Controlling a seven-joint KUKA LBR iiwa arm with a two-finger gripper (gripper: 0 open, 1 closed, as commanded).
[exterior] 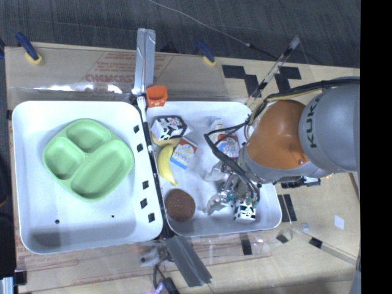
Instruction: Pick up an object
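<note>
A small black-and-white patterned carton [245, 212] lies near the front right corner of the right bin [269, 220], just beside the gripper [231, 196], which hangs low over that corner amid a tangle of cables. Whether the carton or anything else sits between the fingers cannot be told, and the jaws' state cannot be made out through the clutter. The pick therefore looks unfinished: the arm [278, 136] is down at the objects, but nothing is seen lifted clear of the bin floor.

Elsewhere in the same bin, a yellow banana [165, 163] lies along the left wall, touching a small blue-and-white packet [182, 153]. A second cow-patterned carton [168, 127] sits at the back left, a brown round object [180, 204] at the front left, and a red-labelled packet [228, 144] near the back, partly under the arm.

The left bin [24, 182] holds a green divided plate [88, 158].

Part of the maker's name, "KU", reads on the arm's grey housing. Print on the packets is too small to read.
</note>
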